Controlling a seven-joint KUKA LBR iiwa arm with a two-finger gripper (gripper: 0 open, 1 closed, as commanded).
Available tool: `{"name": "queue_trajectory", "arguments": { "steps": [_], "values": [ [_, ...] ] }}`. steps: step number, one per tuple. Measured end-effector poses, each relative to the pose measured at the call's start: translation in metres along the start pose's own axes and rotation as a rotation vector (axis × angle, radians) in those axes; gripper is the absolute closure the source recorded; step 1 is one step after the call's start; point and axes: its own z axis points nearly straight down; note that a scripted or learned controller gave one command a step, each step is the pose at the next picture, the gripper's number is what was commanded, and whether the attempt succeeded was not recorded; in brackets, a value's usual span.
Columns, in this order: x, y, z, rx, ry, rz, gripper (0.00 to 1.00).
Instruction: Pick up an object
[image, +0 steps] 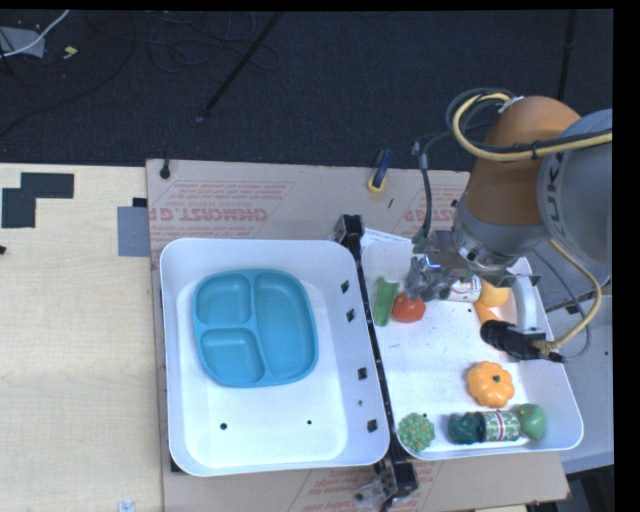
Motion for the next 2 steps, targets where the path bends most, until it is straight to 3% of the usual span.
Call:
{"name": "queue_trajectory", "arguments": {
  "steps": [1,2],
  "values": [
    [0.059,0.009,-0.010,-0.002,0.000,-0.002,1.00],
    [0.078,0.009,-0.005,0.000,-0.002,0.002,1.00]
  ]
}}
